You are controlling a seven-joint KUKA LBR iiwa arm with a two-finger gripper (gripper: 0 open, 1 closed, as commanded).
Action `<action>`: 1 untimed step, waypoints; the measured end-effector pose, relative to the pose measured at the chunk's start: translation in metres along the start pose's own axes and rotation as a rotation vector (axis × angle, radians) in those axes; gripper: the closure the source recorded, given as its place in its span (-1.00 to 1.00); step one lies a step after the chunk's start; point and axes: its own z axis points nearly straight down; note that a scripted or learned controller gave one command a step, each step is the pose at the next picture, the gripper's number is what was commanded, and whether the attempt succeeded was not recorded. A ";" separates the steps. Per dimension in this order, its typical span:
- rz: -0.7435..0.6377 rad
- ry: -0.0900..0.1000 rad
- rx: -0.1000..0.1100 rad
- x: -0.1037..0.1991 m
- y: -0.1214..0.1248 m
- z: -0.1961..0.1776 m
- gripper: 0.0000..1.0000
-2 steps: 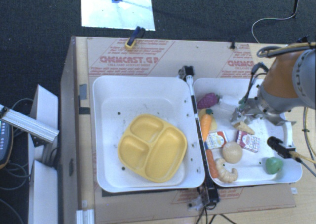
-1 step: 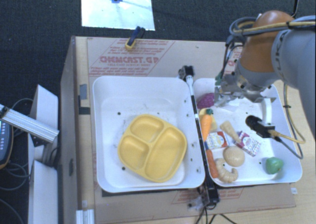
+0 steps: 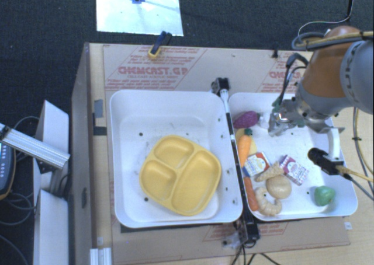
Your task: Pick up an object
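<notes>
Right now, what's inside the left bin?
The left bin holds one yellow divided plate, lying flat, its three compartments bare. Whatever lies beneath the plate is covered.

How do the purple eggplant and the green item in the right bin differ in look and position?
The purple eggplant is elongated and lies at the right bin's far left corner; the green item is rounder and sits near the bin's near right corner. The eggplant lies close to the carrot; the green item sits apart from the other pieces. Both are small toy-like foods lying loose in the same bin.

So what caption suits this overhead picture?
Gripper poised over toy food in the right bin; yellow tray in the left.
</notes>
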 end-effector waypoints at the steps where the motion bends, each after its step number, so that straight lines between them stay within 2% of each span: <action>1: 0.000 0.001 0.000 0.001 0.000 0.000 -1.00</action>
